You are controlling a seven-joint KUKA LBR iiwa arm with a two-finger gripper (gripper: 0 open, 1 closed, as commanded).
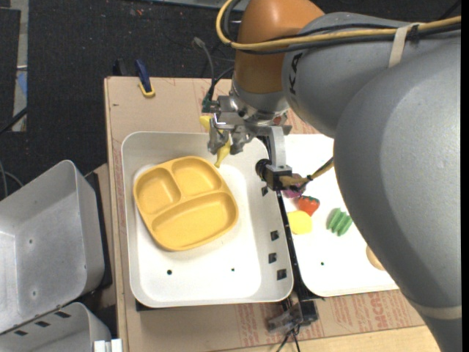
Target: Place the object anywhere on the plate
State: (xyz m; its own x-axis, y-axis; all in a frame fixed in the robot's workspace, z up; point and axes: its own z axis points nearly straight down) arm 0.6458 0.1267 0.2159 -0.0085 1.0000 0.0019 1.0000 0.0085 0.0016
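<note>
Arm (366, 108) fills the view from 3 o'clock. Left bin (198, 270) holds the yellow divided plate (187, 202). Gripper (223, 147) hangs at the plate's 1 o'clock edge, closed on a small yellow object (223, 153) (partly hidden). Right bin (322, 270) holds red (308, 205), yellow (300, 222) and green (338, 221) pieces.

End effector (221, 151): above the left bin's (146, 284) far edge, a small yellow object (222, 155) between its fingers.
Plate (185, 202): yellow, divided, just below-left of it.
Toys (315, 215): right bin, right of it.
</note>
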